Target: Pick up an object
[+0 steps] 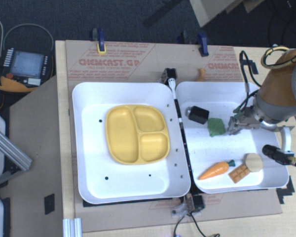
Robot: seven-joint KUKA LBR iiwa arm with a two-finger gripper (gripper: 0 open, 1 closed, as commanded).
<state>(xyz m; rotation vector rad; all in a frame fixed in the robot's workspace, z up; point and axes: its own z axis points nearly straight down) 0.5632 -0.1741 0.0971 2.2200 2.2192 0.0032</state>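
My end effector is beside the green block; I can't tell its grip. The block looks light and stiff, so I'd pinch its flat sides.

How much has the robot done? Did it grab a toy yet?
Nothing looks grabbed yet. The gripper is low in the right bin, just beside the green block. The black block, carrot and ice cream toy lie on the bin floor. Grasping and lifting one are left.
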